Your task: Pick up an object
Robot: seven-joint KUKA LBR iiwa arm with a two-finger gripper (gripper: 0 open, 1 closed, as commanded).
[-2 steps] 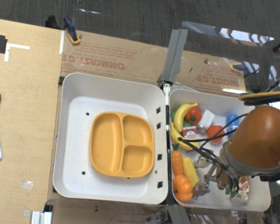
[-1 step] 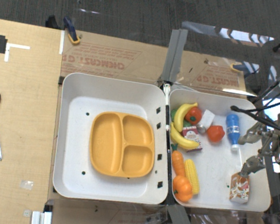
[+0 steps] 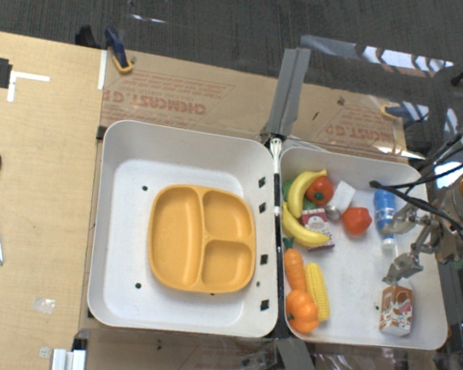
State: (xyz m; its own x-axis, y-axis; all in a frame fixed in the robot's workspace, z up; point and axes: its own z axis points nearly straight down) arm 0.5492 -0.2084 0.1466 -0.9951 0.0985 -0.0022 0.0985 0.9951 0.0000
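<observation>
My pincer [image 3: 407, 265] hangs over the right bin [image 3: 348, 327] at its right side, fingers spread, pinching nothing. The small carton [image 3: 396, 310] lies just near of it; the red tomato [image 3: 356, 220] sits to its left

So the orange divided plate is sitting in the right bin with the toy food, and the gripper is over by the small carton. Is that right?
Not quite. The camera view shows the plate alone in the left bin, not the right bin with the toy food. The rest holds: the gripper is over the right bin, just above the carton.
</observation>
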